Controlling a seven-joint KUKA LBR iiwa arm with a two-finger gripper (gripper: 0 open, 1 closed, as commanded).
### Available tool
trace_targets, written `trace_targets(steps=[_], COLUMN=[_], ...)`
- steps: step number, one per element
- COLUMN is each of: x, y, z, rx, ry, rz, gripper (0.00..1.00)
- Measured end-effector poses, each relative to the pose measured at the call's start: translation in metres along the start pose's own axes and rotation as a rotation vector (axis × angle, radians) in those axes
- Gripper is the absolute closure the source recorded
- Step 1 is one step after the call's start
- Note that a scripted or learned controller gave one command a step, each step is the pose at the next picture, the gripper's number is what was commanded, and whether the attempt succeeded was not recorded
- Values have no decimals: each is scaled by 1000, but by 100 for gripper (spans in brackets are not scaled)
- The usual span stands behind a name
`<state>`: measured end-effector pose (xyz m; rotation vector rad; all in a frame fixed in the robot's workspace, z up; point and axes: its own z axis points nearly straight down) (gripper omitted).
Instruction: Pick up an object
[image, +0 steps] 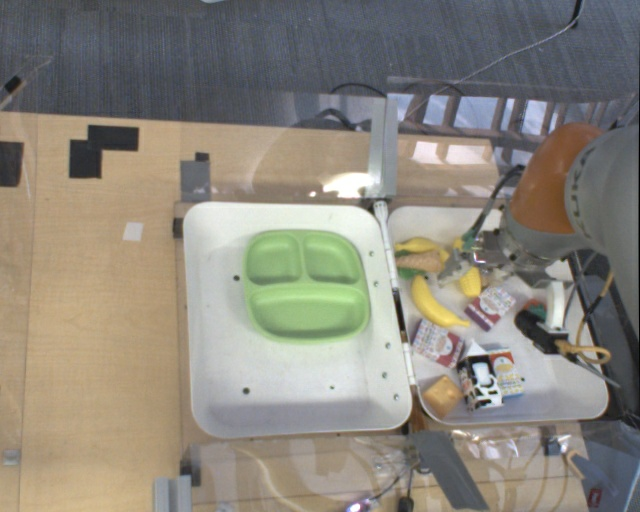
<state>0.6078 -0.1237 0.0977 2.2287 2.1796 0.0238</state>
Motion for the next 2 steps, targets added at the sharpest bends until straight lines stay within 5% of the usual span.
trace_targets(steps=[1, 2], x=[1, 57], y=[3, 48], z=[-12, -80], rx=[-9, 52], ry=[-1, 7], rz=[-2, 28], gripper=[100, 100])
